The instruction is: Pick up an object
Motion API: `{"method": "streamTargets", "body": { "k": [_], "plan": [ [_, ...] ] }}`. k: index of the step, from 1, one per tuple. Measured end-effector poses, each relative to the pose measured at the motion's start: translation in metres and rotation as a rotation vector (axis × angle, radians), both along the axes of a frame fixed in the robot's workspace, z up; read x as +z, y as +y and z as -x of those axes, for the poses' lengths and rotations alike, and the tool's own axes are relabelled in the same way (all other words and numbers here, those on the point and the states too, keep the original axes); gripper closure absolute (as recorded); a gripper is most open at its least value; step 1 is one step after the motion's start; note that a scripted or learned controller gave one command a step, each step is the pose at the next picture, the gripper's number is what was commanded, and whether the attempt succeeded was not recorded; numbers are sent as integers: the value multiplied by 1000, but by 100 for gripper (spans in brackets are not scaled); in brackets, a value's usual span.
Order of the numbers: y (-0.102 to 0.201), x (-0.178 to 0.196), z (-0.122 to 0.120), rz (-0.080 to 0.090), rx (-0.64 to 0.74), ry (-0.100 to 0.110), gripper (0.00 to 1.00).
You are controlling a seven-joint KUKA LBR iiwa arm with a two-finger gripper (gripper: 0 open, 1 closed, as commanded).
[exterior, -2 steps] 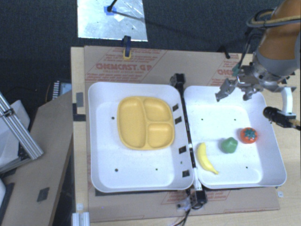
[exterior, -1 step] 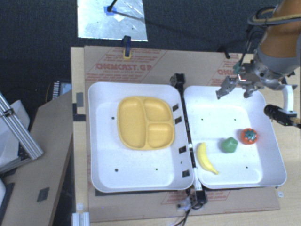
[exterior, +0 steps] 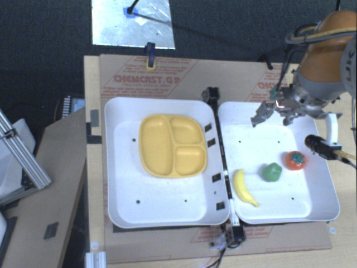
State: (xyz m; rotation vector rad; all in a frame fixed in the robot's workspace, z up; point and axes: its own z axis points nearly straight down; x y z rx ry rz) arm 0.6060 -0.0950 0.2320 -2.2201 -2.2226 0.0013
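While gripper (exterior: 274, 116) hovers near the right bin's (exterior: 321, 205) back edge.

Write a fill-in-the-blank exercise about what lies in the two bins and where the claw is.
1. The yellow divided plate lies in the ____ bin.
2. In the right bin, the green fruit lies between the banana and the ____.
3. The claw hangs over the ____ bin.
4. The banana lies near the right bin's ____ edge.

Missing words: left; tomato; right; left
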Motion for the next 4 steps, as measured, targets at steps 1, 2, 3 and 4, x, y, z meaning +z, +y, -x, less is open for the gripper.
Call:
{"method": "streamTargets", "body": {
  "k": [1,2,3,4],
  "plan": [
    [9,-59,1,-1,-1,2,0],
    [4,-102,4,-1,-1,1,0],
    [4,-89,3,0,-2,-4,100],
    [-5,-31,5,1,-3,-7,100]
  ]
}}
